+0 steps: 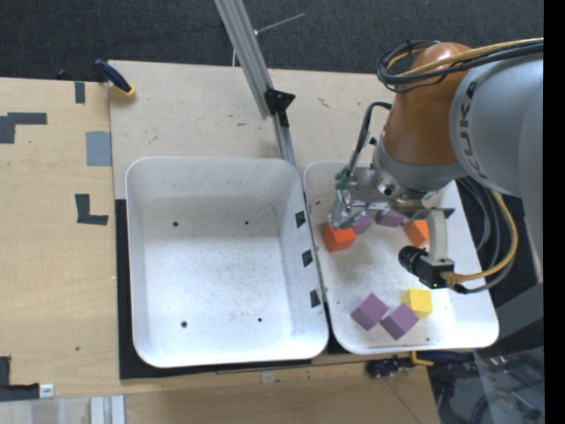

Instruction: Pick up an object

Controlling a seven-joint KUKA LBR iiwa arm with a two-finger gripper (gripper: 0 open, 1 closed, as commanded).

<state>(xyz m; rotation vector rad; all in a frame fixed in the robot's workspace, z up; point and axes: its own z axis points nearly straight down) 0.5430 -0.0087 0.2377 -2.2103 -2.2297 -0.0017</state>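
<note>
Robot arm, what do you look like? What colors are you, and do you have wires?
The arm is big, round and grey, with a shiny orange band above the wrist. Black cables loop over the top, and a yellowish cable curves alongside. The hand is small, silvery metal.

White bins (216, 170): two, side by side
Orange blocks (337, 237): two
Purple blocks (370, 311): at least three, one partly hidden
Yellow blocks (418, 301): one
Blue clamps (114, 77): one
</note>
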